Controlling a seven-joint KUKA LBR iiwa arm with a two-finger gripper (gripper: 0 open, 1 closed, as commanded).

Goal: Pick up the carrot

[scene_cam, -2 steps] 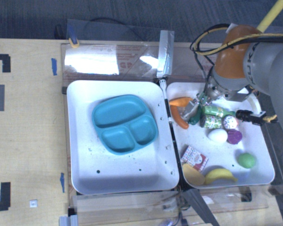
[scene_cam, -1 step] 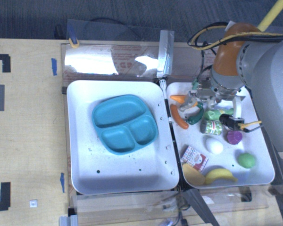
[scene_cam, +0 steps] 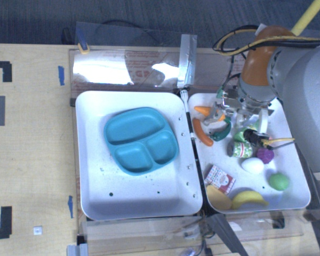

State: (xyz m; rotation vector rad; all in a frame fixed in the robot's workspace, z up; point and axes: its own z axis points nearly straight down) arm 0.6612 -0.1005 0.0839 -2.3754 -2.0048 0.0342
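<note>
The carrot (scene_cam: 204, 134) is a long orange piece lying along the left wall of the right bin (scene_cam: 296, 164). A shorter orange piece (scene_cam: 201, 110) lies just above it. My gripper (scene_cam: 225, 114) hangs low over the upper left part of that bin, just right of both orange pieces and above a teal cup (scene_cam: 222, 133). The wrist and clutter hide its tips. Nothing can be seen held.
The right bin also holds a green can (scene_cam: 241, 149), purple grapes (scene_cam: 265, 156), a white egg (scene_cam: 252, 166), a lime (scene_cam: 279, 182), a banana (scene_cam: 248, 198) and a red-and-white box (scene_cam: 220, 178). The left bin (scene_cam: 90, 159) holds a blue divided plate (scene_cam: 141, 140).
</note>
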